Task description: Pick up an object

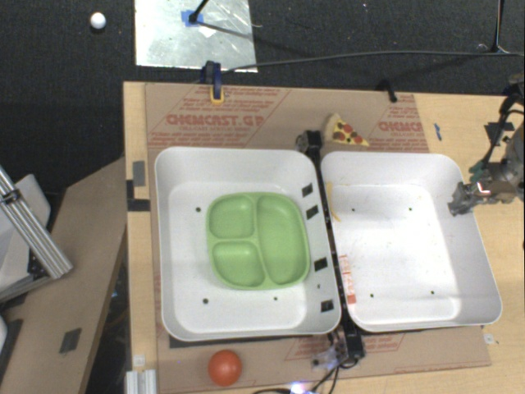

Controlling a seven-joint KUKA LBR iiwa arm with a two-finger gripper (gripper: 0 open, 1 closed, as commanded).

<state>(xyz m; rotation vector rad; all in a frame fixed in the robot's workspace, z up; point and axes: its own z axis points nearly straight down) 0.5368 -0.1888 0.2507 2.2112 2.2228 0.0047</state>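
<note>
At the near edge of the tabletop, outside both bins, an orange-red ball sits on the cardboard just in front of the left bin. Inside that bin lies a green divided plate with three compartments, flat on the floor and roughly central. It looks like thin moulded plastic: light, stiff and smooth, so a flat face gives little purchase, and the raised outer rim or one of the ridges between compartments seems the likeliest place to pinch. The right bin adjoins it, its white floor bare apart from a few small dark marks. The tool hangs over the right bin's far right rim, at the arm's end, well apart from the plate; it carries nothing visible, and I cannot tell how its jaws stand at this size. Beyond the bins, a small pizza-slice toy lies on the cardboard near the seam between them, a clamp grips the far edge, and a white ball rests on the dark floor.
</note>
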